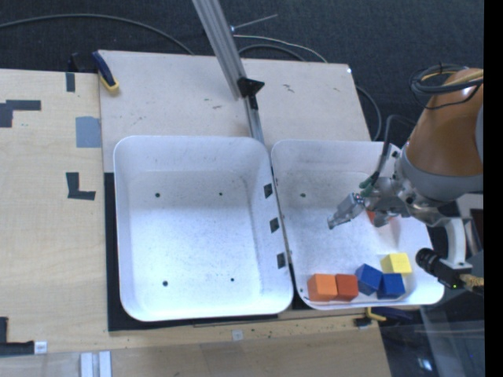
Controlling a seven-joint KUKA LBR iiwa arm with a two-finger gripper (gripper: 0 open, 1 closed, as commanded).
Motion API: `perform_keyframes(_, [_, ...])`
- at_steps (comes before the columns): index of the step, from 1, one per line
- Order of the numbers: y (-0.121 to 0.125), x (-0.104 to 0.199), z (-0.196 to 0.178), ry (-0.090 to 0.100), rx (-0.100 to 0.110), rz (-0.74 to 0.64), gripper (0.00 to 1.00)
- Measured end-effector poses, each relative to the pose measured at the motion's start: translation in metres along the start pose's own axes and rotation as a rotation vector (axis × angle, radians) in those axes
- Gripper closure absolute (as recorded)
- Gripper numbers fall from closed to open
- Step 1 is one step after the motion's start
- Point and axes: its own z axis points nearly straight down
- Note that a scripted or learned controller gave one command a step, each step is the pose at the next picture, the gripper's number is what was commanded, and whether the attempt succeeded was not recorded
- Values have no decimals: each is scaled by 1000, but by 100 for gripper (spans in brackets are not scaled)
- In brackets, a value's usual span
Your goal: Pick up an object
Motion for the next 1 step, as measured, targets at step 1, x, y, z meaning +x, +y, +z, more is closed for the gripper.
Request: perform_keyframes(1, [-5, -63, -20, -3, -2, 5, 0])
